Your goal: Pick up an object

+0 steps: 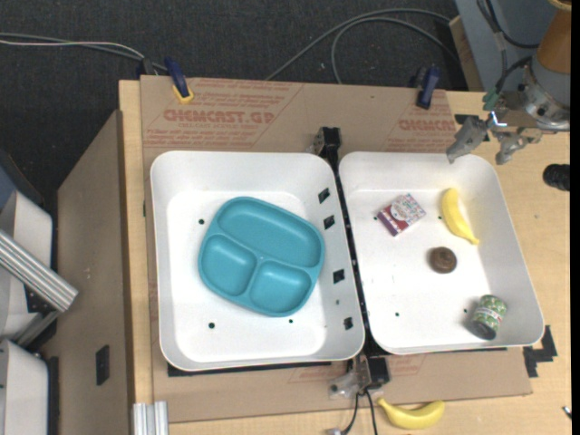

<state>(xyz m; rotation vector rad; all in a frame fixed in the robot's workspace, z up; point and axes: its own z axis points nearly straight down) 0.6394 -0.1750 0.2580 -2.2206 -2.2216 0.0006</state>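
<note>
Camera view shows the gripper poised over the far right corner of the right bin, its fingers spread wide with nothing between them. Nearest to them is the banana, lying just below and slightly inward of the fingers on the bin floor, long axis running away from them. Beside it, further inward, sits a small printed packet; beyond the banana lies a brown round object, perhaps a biscuit or puck, though it is too small to tell. Furthest from the fingers, in the near corner, a green-labelled can lies tilted against the wall.

My judgement is that the approach is not yet committed. To do it well, the fingers should travel down over the banana, turned so they straddle its narrow width rather than its length, descend until level with its middle, then close. The left bin holds a blue divided tray, well apart from the fingers.
</note>
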